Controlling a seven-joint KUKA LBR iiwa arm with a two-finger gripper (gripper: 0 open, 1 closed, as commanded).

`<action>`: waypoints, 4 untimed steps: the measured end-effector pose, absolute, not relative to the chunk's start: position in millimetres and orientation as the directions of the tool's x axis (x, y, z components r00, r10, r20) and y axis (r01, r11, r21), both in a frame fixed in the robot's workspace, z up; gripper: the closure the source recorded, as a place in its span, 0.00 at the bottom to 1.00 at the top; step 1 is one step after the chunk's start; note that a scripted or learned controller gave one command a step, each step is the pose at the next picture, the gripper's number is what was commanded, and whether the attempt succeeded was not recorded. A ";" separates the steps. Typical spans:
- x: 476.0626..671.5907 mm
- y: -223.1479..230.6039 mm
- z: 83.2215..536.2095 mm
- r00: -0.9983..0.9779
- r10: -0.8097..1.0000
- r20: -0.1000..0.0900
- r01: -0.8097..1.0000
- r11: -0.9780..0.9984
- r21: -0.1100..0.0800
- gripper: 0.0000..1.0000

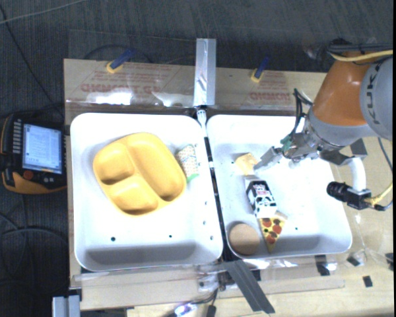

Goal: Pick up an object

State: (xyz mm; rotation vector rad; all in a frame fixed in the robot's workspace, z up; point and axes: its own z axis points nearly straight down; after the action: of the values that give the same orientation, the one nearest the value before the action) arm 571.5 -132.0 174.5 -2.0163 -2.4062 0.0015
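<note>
My gripper [269, 157] reaches into the right bin [317, 203] from the upper right, low over its back part. Its tip is right beside a small pale yellow piece [245, 162], and I cannot see whether the two touch. In front of that piece lies a black-and-white cow-patterned carton [259, 196]. A pizza slice toy [272, 230] and a round brown object [243, 238] sit at the bin's front wall.
The left bin [92, 243] holds a large yellow divided tray [138, 172] and a small speckled packet [189, 160] by the wall between the bins. A handheld screen unit [34, 152] lies off the bench at left.
</note>
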 end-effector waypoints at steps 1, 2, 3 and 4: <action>560.9 -103.8 90.3 -0.006 1.000 -0.002 1.000 0.006 0.009 0.00; 582.7 -92.4 187.3 0.011 1.000 -0.002 1.000 -0.011 -0.002 0.00; 564.3 -135.7 90.1 -0.006 1.000 -0.001 1.000 0.006 0.011 0.00; 616.1 -96.9 89.8 -0.009 1.000 -0.004 1.000 0.009 0.012 0.00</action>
State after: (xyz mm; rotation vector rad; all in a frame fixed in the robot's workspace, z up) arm 616.1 -96.9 89.8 -2.2197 -2.2398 -0.0091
